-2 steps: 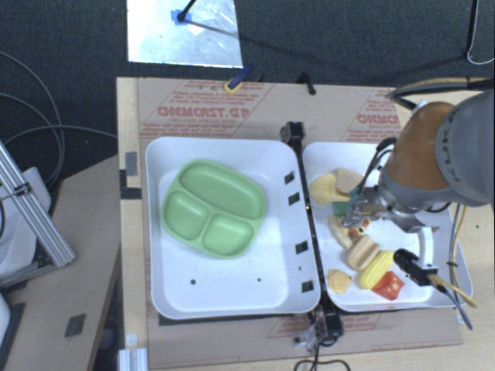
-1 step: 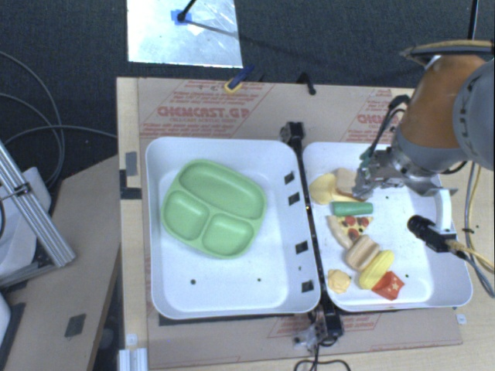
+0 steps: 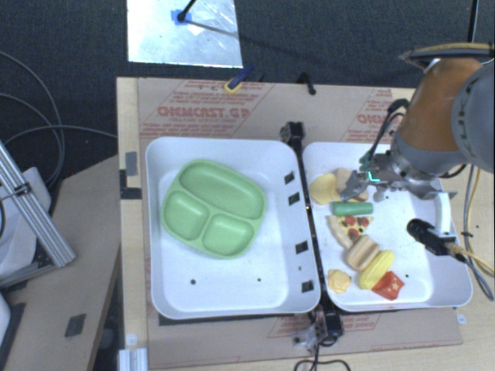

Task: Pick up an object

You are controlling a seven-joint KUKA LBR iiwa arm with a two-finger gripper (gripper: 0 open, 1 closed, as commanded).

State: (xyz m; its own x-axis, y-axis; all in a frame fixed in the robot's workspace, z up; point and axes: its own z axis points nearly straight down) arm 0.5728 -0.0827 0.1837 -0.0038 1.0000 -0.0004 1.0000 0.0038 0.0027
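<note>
Gripper (image 3: 357, 182) hovering over right bin (image 3: 448, 288), finger state not readable; toy food clustering below: green stick (image 3: 352, 207), pizza slice (image 3: 349, 225), corn (image 3: 376, 267); worth centring on green stick, descending straight, avoiding pizza slice.

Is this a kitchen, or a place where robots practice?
Probably a robot practice lab, not a kitchen. A robot arm reaches over two white bins; the food looks like toys, such as a pizza slice, beside a green divided plate.
</note>
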